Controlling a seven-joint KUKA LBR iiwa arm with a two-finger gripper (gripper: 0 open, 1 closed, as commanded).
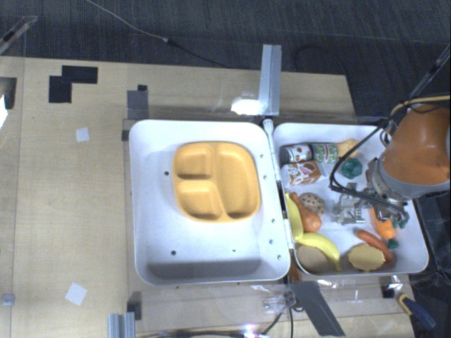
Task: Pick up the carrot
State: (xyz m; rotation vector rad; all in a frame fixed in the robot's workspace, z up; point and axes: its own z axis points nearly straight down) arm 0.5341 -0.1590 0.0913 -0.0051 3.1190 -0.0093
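The carrot (371, 239) is a small red-orange stick with a green tip. It lies flat near the front right of the right bin (421, 259), just behind a potato (366, 258). My gripper (350, 208) hangs low over the middle of that bin, a little behind and to the left of the carrot, with nothing visibly held. The arm's orange band (421, 150) rises above it and hides the bin's back right part.
The right bin is crowded: two cans (312, 152), a snack packet (301, 174), a teal item (349, 167), a drumstick (307, 215), a banana (313, 241) and an orange piece (384, 228) next to the carrot. The left bin (151, 259) holds a yellow divided plate (215, 180).
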